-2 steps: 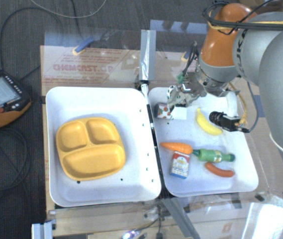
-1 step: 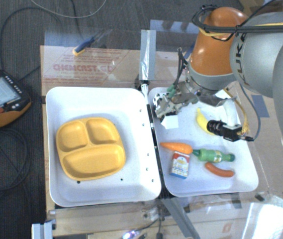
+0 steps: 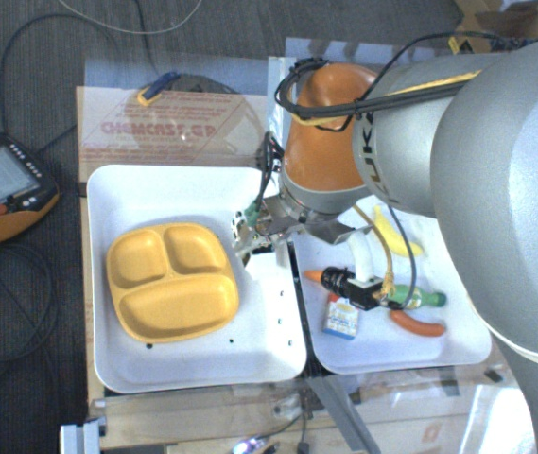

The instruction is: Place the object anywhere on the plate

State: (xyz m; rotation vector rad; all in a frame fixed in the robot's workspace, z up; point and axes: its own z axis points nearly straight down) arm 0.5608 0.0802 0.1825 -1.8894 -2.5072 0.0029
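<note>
You are seeing the gripper (image 3: 250, 235) hanging just right of the yellow three-compartment plastic plate (image 3: 172, 280), so the drop lies leftward; jaws' state cannot be told.

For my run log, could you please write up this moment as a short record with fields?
plate: yellow, three compartments, in the left bin
left bin: white
right bin: white, holding toy food and a small blue box
gripper: low over the left bin's right side, beside the plate's right edge
object in gripper: cannot tell
items on plate: none seen
task state: not yet done
</note>
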